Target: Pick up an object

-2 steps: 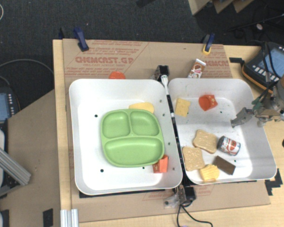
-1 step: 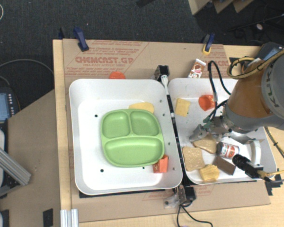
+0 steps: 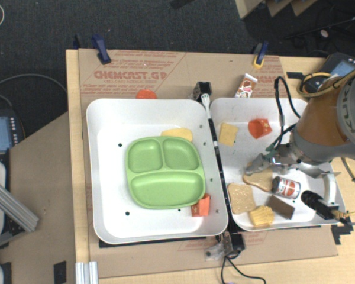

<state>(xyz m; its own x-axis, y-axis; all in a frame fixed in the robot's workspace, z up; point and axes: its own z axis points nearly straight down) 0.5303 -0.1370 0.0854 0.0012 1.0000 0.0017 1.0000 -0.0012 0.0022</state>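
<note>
The likeliest target is the tan, bread-like piece (image 3: 259, 181) lying flat in the right bin (image 3: 239, 106), since the hand (image 3: 266, 163) sits right at its far-left edge. The metal fingers are low over the bin floor, but I cannot tell how far apart they stand, and nothing shows between them. So the pick looks not yet done: the piece lies on the bin floor, and closing and lifting are left.

Just right of it lies a small red-and-white can (image 3: 286, 187) on its side, with a dark brown block (image 3: 281, 206) nearer. A square cracker (image 3: 242, 197) and a ridged yellow piece (image 3: 261, 216) lie at the near-left corner. Farther off rest a pale yellow block (image 3: 228, 134) and a red piece (image 3: 260, 128).

The left bin (image 3: 103, 176) holds a green divided plate (image 3: 164, 173), with an orange block (image 3: 201, 206) at its near-right edge. Both bins stand on the desk (image 3: 83, 87).
</note>
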